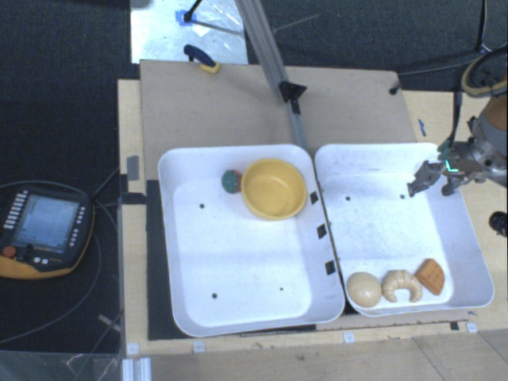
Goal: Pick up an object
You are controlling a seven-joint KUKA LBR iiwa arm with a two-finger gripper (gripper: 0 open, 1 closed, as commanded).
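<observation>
My gripper (433, 184) hangs over the right bin's (373, 213) far right part, open, with nothing between its fingers. Along that bin's near edge lie a round beige bun (364, 289), a croissant (402, 285) and an orange waffle piece (431, 275), well below the gripper in the view. In the left bin (238, 276) a yellow bowl (274, 189) sits at the far right corner, with a dark green ball (231, 181) touching its left side.
A metal pole (266, 42) slants over the bench behind the bins, ending in a black clamp (291, 92). A teach pendant (41, 230) lies on the floor at the left. A yellow-and-blue clip (202, 57) rests at the bench's back edge.
</observation>
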